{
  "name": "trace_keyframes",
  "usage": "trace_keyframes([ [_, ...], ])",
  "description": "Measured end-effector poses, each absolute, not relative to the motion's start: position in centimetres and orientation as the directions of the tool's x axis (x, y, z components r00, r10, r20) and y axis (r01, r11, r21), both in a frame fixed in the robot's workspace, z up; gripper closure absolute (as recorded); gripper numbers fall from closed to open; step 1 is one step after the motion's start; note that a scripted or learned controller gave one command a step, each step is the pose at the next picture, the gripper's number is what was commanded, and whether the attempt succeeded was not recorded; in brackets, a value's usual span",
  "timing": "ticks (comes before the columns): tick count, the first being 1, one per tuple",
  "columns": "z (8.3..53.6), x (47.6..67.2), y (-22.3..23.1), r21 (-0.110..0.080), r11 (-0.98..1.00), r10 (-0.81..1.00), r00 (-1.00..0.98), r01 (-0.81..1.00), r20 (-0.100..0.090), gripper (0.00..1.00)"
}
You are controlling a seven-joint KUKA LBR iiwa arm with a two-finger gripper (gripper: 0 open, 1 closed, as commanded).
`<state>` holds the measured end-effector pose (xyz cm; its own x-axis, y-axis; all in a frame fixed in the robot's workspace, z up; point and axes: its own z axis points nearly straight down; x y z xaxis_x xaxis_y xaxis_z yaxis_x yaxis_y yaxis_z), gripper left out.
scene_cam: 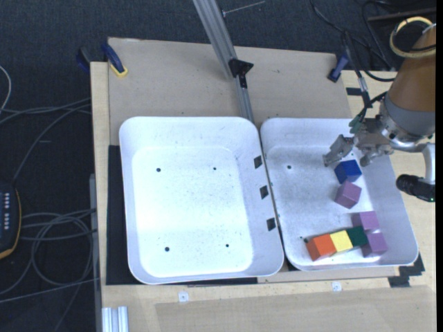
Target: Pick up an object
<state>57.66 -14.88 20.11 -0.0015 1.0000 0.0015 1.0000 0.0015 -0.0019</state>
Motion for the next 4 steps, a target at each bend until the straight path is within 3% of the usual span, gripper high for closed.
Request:
trace_keyframes([
  [1,20.1,57.7,-14.9,-0.001,0.001,1.0,-0.001,1.0,0.002,0.0],
  [2,14.4,56.9,-15.5,-0.007,0.0,1.0,0.0,1.0,0.002,0.0],
  [3,11.8,57.5,-15.7,0.021,0.002,1.0,-0.002,1.0,-0.007,0.0],
  [4,12.8,57.5,-15.7,0.023,0.002,1.0,-0.002,1.0,-0.008,1.0],
])
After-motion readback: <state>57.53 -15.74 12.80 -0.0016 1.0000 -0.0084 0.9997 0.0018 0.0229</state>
